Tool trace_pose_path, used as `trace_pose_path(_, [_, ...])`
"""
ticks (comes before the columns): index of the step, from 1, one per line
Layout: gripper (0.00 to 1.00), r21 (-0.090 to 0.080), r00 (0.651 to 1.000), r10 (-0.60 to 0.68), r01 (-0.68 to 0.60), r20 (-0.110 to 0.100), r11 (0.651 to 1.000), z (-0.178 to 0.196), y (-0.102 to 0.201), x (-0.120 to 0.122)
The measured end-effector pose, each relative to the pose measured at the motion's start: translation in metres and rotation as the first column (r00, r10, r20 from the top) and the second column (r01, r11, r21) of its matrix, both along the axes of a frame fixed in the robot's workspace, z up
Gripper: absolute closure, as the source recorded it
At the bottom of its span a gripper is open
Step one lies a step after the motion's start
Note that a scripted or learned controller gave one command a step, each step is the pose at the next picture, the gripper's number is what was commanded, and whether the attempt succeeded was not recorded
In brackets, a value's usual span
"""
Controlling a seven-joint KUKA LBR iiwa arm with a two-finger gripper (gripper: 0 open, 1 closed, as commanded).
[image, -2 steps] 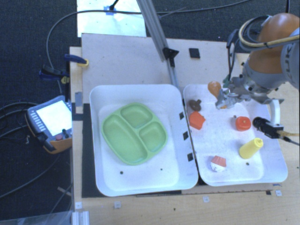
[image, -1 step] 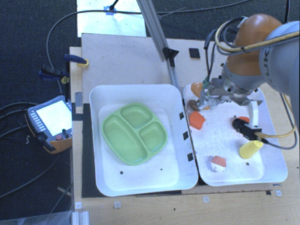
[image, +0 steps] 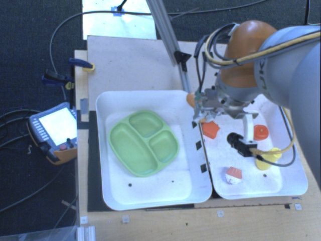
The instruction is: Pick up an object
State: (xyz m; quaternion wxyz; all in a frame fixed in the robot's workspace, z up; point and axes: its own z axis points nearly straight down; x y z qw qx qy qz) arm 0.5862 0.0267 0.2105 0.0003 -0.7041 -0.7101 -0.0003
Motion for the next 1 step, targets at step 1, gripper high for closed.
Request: trace_pose_path(1, [1.0,0.001,1.0,0.001,-0.001,0.001,1.0,0.0142,0.0492,-0.0075])
